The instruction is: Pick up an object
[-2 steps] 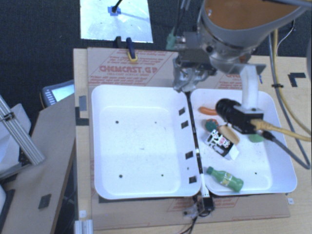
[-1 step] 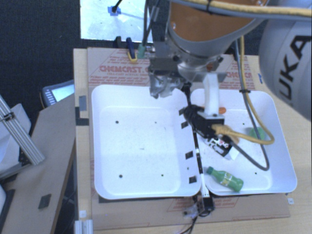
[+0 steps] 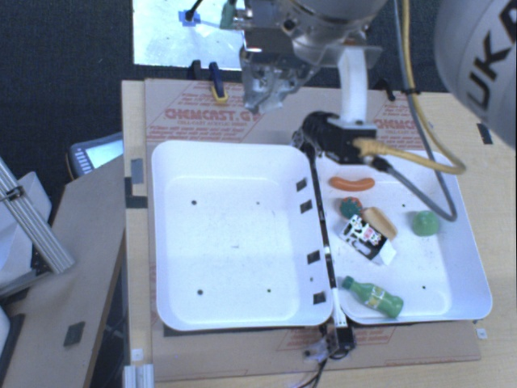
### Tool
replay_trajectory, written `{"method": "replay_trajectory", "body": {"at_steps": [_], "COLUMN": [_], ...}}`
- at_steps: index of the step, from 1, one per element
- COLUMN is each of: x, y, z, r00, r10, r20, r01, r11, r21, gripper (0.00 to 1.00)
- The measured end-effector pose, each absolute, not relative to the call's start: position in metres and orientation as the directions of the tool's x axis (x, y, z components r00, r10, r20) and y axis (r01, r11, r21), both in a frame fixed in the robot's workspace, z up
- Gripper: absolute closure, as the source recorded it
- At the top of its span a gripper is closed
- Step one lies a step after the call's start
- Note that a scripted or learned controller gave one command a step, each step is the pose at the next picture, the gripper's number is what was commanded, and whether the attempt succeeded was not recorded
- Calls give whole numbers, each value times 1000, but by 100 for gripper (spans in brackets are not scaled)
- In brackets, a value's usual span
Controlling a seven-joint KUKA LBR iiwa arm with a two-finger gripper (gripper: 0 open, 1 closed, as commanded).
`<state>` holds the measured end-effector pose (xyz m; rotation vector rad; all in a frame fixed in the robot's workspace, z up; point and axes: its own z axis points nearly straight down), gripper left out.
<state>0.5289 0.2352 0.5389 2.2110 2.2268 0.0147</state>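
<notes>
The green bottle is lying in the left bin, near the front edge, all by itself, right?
Not quite. The green bottle is lying near the front edge, but in the right bin, not the left bin. The camera view shows it just past the divider, with the other toys farther back in that same bin.

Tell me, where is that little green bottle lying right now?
The green bottle lies on its side in the right-hand bin, near its front edge and close to the divider between the bins, just below the black-and-white carton.
</notes>
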Motion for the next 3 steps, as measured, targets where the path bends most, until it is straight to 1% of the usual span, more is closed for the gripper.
{"method": "replay_trajectory", "body": {"at_steps": [1, 2, 3], "x": [556, 534, 558], "y": [234, 234, 234], "z": [535, 535, 535], "r00": [0, -4, 0], "r10": [1000, 1000, 1000], "r20": [0, 1, 0], "r01": [1000, 1000, 1000], "r11": [0, 4, 0], "r21": [3, 1, 3], "gripper": [100, 100, 100]}}
